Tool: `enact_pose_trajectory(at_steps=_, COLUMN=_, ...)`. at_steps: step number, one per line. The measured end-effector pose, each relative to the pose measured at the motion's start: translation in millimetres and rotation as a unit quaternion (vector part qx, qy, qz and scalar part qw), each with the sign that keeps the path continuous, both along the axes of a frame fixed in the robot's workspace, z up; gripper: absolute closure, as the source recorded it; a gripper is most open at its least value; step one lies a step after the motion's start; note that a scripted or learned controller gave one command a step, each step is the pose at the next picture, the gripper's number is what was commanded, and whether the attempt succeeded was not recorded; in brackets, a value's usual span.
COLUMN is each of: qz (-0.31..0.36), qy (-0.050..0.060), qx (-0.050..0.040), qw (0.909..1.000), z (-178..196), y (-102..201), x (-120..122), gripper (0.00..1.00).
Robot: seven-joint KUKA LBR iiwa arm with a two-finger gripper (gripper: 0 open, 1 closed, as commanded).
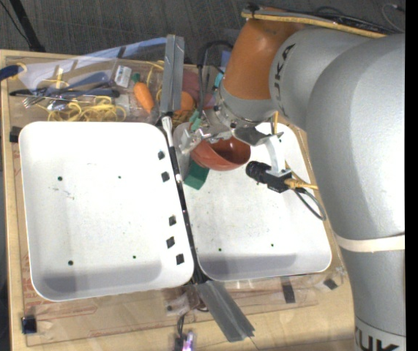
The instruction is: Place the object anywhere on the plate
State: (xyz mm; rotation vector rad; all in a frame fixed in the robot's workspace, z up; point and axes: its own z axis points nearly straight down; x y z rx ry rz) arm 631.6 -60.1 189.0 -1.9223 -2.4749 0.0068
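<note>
A red-brown plate lies at the back of the right bin, partly under the arm's wrist. A small green object sits just left of the plate, against the bin's left wall. My gripper hangs over the plate's left rim, directly above and behind the green object. The metal wrist parts hide the gripper's lower end, and whether it touches the green object cannot be made out.
The left bin lies beside the right one, with black clips along the shared wall. Behind the bins is clutter: yellow bands, an orange item, plastic bags. A black cable plug hangs right of the plate.
</note>
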Motion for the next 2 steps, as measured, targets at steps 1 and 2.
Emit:
enact_pose_trajectory(at_steps=1, qz=-0.062, qy=-0.005, qx=-0.0012, qw=0.9981, z=4.8, y=76.2, x=-91.0, gripper=1.0)
enact_pose_trajectory(at_steps=2, qz=-0.047, qy=0.0, qx=-0.0018, qw=0.9989, z=2.3, y=155.7, x=-132.9, gripper=1.0)
